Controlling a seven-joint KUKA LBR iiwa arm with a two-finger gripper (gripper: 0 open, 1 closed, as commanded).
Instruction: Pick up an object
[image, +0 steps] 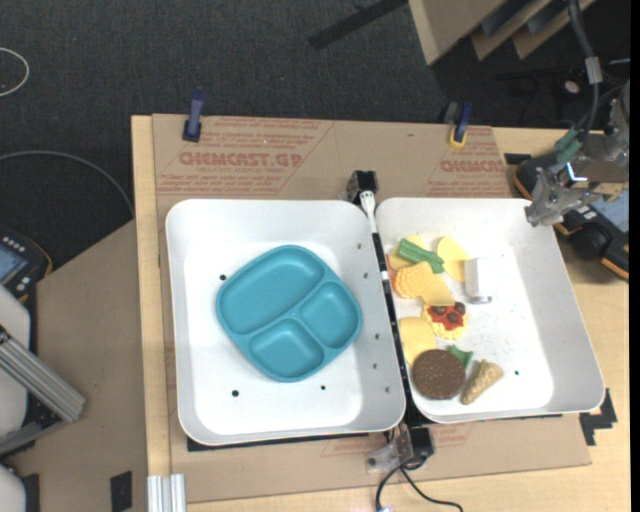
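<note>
Brown cookie (438, 372) sits nearest, in the right bin (560, 330).
Toy food pile (435, 290) crowds that bin's left side; blue plate (289, 312) fills the left bin (190, 300). Gripper (552, 200) hovers far right, can't tell its state.

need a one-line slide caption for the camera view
Blue divided plate in the left bin; toy food pieces piled in the right bin; the hand at its far right corner.

A brown cardboard sheet (300, 150) printed with red lettering covered the worktop (90, 330), pinned at its far edge by a blue clamp (193, 116) and a blue-and-yellow clamp (460, 124), with dark carpet (150, 50) beyond it.
</note>
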